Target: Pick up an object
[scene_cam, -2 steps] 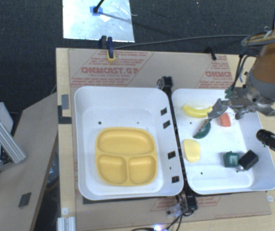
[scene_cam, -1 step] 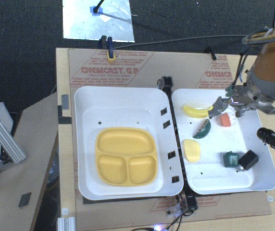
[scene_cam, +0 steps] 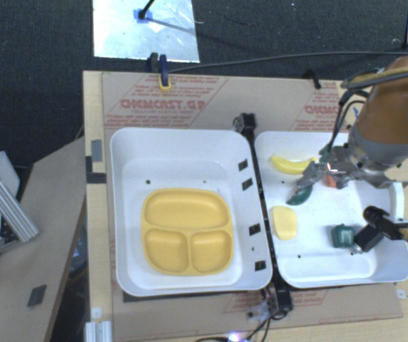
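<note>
Two white bins sit side by side on your surface (scene_cam: 154, 95).

Left bin (scene_cam: 129, 212): one yellow divided tray (scene_cam: 187, 230) lies flat near the middle, one long compartment at the far side and two smaller ones at the near side. You can see nothing resting in its compartments.

Right bin (scene_cam: 389, 258): four loose things.
- A yellow banana (scene_cam: 289, 164) near the far-left corner, lying on its side.
- A pale yellow flat piece (scene_cam: 284, 222) near the left wall, about mid-depth, well apart from the banana.
- A dark teal leaf-shaped item (scene_cam: 300, 193) between banana and yellow piece, tilted, its upper end reaching toward the gripper.
- A small teal block (scene_cam: 342, 236) toward the near side, just beside a black part on the bin's right.

Your gripper (scene_cam: 325, 169) hangs over the far part of the right bin, just right of the banana and directly above the teal leaf-shaped item. Something reddish (scene_cam: 330, 180) shows at its tip; too small to identify. Whether the fingers are spread or closed you cannot tell from this view, and no object is clearly seen between them.
</note>
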{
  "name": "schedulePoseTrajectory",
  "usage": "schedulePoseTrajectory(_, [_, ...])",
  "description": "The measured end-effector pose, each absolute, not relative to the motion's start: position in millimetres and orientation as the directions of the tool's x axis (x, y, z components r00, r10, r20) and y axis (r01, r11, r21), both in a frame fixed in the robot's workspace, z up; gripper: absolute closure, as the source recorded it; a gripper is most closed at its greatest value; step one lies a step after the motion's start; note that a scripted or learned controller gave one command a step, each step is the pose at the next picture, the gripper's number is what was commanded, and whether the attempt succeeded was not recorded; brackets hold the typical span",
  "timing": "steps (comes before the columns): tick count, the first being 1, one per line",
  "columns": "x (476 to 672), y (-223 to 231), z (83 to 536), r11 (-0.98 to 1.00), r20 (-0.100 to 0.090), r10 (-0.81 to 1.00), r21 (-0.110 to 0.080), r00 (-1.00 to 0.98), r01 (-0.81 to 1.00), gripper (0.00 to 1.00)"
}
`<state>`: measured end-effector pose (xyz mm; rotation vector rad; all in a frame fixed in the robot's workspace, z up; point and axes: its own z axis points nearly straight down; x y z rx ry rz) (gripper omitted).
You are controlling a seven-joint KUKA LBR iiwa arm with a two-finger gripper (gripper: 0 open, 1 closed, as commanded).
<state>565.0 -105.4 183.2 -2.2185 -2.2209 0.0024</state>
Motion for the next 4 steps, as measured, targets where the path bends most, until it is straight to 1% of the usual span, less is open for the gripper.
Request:
schedulePoseTrajectory(1, [562.1,-109.1,121.9,0.001,0.0,1.0,-0.002,-0.001,1.0,0.0])
schedulePoseTrajectory(2, [563.3,-108.7,83.6,0.0,0.0,1.0,0.003,0.0,1.0,0.0])
schedulePoseTrajectory(3, [564.1,-108.9,95.9,0.0,-0.001,1.0,0.005,0.0,1.0,1.0])
schedulePoseTrajectory(4, [566.7,-108.0,160.4,0.004,-0.001,1.0,0.007,-0.004,1.0,1.0])
